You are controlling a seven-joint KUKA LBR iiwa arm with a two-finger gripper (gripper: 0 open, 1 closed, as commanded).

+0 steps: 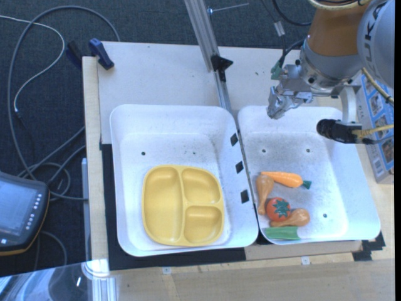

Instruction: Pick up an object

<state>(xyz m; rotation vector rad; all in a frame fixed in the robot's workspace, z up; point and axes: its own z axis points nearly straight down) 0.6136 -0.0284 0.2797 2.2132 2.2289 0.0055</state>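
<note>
Above the far rim of the right bin (313, 146), end effector (276, 110) poised high, tip aimed down, nothing seen in its grasp; whether released or clenched, impossible to tell from this angle. Below and nearer the camera, in the same bin's near corner, a small huddle of toy food: carrot (283, 179) lying across the top, drumstick (264, 192) just left of it, tomato (278, 209) in the middle touching a tan piece (299, 217), green pod (280, 232) pressed against the near wall. Well apart from the end effector, all of it. Further left, across the divider, left bin (169, 137) carrying a yellow tray (183, 204) with three compartments. Beyond, bare surface (156, 71) with a blue clamp (100, 52) at its far corner. By the look of things, still the approach step: nothing gripped, no target reached. Next move likely calling for travel toward the near end of the right bin, then a descent onto one item; carrot seemingly the easiest pick, lying on top and least hemmed in. Crowding around the tomato and the wall beside the pod likely to hinder a clean closure.
</note>
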